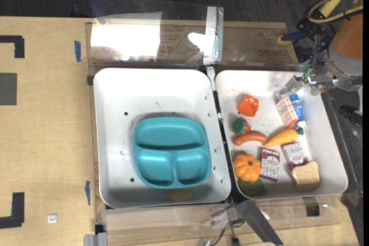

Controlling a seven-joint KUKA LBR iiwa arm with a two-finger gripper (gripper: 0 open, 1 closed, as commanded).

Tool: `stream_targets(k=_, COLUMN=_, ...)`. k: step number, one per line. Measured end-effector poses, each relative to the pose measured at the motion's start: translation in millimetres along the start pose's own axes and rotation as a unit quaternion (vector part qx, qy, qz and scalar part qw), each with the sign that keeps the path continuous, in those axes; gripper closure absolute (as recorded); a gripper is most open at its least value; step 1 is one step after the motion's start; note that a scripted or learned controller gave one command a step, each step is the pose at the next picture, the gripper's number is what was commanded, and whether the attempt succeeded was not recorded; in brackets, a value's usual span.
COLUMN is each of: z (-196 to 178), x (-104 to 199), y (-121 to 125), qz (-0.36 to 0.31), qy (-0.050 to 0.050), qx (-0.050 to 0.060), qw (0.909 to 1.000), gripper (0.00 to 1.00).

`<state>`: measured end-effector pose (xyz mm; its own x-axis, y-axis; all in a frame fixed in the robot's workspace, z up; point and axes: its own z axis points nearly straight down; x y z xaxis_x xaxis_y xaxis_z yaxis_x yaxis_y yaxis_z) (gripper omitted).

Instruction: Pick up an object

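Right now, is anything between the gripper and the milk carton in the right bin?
Nothing visible. The gripper sits at the right bin's upper right, and the milk carton lies just below it, bare bin floor between them.

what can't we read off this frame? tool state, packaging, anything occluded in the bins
- Tool, camera view: small and blurred at the right bin's far corner; open or shut unreadable.
- Arm: cut off by the right edge.
- Small cartons: print too small to read.
- Item under the teal tray in the left bin: just a brownish sliver peeks out.

left bin [109, 89]: tray [170, 150] | right bin [334, 152]: carrot [282, 136] left of bread [305, 174]
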<state>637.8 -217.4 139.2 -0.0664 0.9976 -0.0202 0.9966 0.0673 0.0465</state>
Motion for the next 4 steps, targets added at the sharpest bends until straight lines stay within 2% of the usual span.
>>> stream_targets(k=3, z=0, x=0, y=0, qz=-0.018, qy=0.0, qx=-0.001, qw=0.9998, gripper=0.0)
stream_targets(k=4, z=3, x=7, y=-24, qz=-0.129, qy=0.013, qx=0.021, qw=0.9914, gripper=0.0)
